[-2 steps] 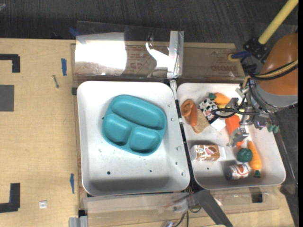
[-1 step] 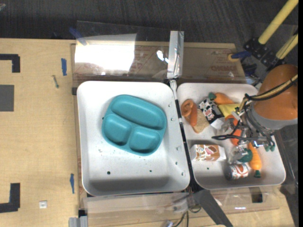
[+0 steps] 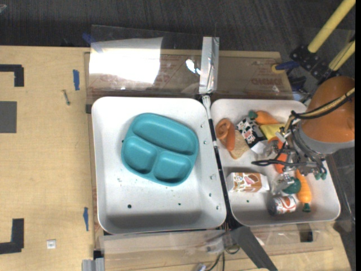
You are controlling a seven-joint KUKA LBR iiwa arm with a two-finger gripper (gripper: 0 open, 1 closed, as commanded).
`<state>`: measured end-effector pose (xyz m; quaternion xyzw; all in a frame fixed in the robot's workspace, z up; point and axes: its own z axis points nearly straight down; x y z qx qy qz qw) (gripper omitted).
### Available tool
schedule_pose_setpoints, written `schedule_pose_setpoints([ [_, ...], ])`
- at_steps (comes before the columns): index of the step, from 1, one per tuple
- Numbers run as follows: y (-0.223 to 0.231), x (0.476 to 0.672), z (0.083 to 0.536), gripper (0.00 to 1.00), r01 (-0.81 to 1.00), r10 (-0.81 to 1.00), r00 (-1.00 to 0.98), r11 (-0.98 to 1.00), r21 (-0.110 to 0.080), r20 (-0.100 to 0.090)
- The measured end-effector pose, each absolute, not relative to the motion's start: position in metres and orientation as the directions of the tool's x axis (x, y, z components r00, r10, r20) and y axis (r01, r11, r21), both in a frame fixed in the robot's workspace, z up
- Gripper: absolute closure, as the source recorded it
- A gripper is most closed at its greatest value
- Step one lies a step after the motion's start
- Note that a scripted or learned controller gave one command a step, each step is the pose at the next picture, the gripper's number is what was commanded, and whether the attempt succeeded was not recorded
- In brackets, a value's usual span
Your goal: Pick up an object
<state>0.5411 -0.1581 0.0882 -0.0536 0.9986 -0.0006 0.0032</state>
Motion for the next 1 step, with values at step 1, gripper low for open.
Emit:
schedule_pose_setpoints([
  [1, -0.1538, 0.547, 0.0886, 0.0, -0.045, -0.045, -0.999, 0.999, -0.002, -0.008],
])
